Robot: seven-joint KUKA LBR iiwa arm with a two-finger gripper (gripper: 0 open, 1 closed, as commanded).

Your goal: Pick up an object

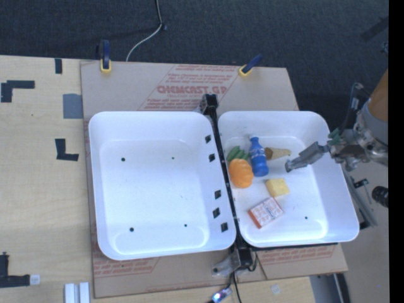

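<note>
The right bin holds several small items. A blue bottle lies beside an orange ball, with a green piece just behind the ball. A tan cone-shaped item lies to the right of the bottle. A yellow block and a red-and-white box sit nearer the front. My gripper reaches in from the right, low over the bin, with its tip just right of the cone and above the yellow block. Nothing is seen held in it.
The left bin stands next to the right one, with a black divider strip between them. Both rest on a cardboard sheet held by two clamps. The arm's wrist hangs over the right bin's right rim.
</note>
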